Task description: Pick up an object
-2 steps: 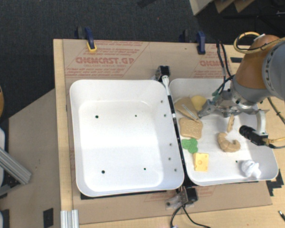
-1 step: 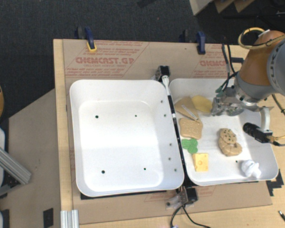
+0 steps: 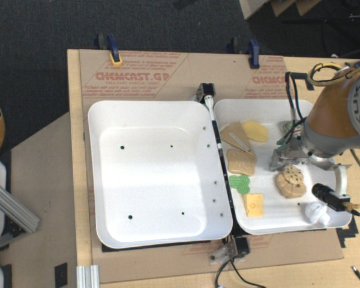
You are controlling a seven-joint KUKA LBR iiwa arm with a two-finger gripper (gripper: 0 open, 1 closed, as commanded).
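**Arm low over the right bin, food toys close by**

Well to the gripper's left sits the left bin [image 3: 150,173], a shallow white tray with a few dark dots on its floor. It lies on a brown board [image 3: 168,74] printed with red lettering. Nearer in, in the right bin [image 3: 261,224], a green leafy piece [image 3: 240,183] and a yellow cheese square [image 3: 254,204] lie to the gripper's lower left. A tan bread slice [image 3: 240,161] is left of it, with a beige wedge [image 3: 234,135] and a pale yellow oval [image 3: 255,131] above. The gripper [image 3: 286,156] hangs just above a brown speckled cookie [image 3: 290,182]; how it is set I cannot tell from here. A crumpled white thing [image 3: 317,213] lies to its lower right.
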